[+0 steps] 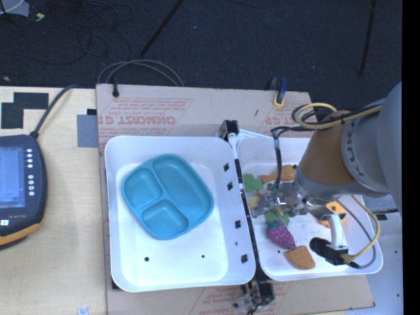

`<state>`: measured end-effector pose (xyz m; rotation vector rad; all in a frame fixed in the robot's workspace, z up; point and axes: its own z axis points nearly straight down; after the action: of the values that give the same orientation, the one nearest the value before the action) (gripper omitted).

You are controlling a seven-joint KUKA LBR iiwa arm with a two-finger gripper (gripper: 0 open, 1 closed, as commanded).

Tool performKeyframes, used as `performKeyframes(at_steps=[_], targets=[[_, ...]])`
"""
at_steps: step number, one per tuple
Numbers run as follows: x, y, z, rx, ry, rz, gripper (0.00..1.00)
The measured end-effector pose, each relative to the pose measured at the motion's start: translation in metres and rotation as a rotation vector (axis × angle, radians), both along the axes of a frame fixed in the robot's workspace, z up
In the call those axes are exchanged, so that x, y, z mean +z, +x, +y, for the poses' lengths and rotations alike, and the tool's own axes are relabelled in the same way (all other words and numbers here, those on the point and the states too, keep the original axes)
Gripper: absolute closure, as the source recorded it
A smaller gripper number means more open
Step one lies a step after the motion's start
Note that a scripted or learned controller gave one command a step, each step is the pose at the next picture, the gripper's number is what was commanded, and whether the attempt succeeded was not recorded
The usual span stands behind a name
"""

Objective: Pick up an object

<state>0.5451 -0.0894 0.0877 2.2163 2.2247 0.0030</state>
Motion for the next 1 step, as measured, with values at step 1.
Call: performKeyframes(at_steps=[1], targets=[[-0.0002,-0.0664,0.0061,-0.005,0.001,0.007,0.00]])
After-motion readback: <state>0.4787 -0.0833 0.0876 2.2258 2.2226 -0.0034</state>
